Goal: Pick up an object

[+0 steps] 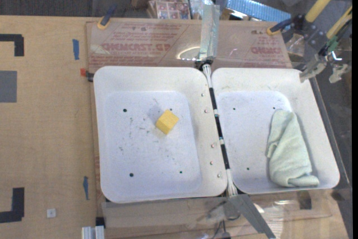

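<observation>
Hand state cannot be told; best target is small yellow foam cube [166,121] mid left white bin [106,92]: descend vertically, straddle flat faces.

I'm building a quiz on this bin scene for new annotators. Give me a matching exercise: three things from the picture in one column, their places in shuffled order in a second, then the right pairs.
Things:
1. yellow block
2. pale green cloth
3. blue tape strip

Places:
A. on the wooden bench, left of the bins
B. in the left bin, near its middle
C. in the right bin, toward its right side

Pairs: 1-B, 2-C, 3-A
</observation>
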Robot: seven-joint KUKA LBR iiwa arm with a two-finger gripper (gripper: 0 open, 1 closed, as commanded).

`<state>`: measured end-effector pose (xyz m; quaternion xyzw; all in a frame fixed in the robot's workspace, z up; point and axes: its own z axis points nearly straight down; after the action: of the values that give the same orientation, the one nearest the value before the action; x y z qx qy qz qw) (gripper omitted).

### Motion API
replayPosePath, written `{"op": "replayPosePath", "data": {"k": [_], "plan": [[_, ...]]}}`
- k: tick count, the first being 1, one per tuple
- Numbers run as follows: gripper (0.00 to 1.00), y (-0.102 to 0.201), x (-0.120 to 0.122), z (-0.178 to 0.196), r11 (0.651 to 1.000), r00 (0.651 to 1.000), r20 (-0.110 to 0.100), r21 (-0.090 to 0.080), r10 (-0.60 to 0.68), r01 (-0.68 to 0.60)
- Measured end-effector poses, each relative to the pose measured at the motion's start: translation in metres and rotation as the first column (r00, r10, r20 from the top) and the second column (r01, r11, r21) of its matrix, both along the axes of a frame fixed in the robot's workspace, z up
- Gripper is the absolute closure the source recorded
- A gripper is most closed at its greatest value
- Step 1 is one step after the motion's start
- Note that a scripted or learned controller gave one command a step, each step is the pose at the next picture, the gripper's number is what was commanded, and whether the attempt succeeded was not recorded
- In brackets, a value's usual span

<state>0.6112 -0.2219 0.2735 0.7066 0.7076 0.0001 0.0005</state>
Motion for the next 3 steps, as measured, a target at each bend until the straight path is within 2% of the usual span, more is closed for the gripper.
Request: {"op": "replayPosePath", "data": {"k": [1,2,3], "plan": [[0.0,0.128,-0.004,0.01,0.957,0.957,-0.001,0.001,0.291,-0.291],[0.0,0.079,-0.02,0.075,0.799,0.799,0.004,-0.007,0.602,-0.601],[0.0,0.094,-0.03,0.107,0.248,0.248,0.0,-0.011,0.969,-0.969]]}}
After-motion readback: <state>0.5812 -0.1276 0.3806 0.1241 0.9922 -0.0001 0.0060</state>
